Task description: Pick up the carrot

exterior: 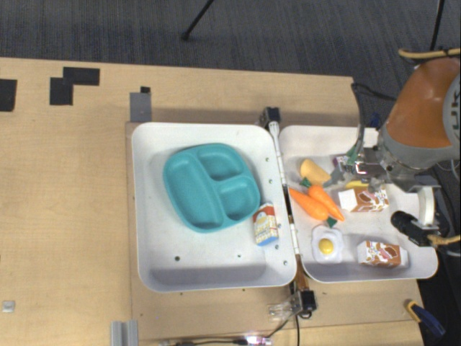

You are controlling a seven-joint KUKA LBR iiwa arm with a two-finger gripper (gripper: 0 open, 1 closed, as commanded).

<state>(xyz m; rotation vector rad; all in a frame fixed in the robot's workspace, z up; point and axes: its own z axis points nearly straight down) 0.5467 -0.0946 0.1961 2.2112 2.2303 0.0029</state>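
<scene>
The carrot [315, 201] is orange with a small green tip and lies at a slant in the left part of the right bin [421, 269]; it looks like two orange pieces side by side. My gripper [354, 167] hangs over the same bin, up and to the right of the carrot and apart from it. The grey wrist and its orange band [425, 114] rise behind the gripper at the right. Nothing shows held in the gripper.
A yellow piece [314, 170] lies just above the carrot, and a fried egg toy [326, 245] just below. Two brown-and-white cartons [369, 200] [379, 253] sit to the right. The left bin [155, 265] holds a teal divided plate [211, 186] and a small bottle [265, 225].
</scene>
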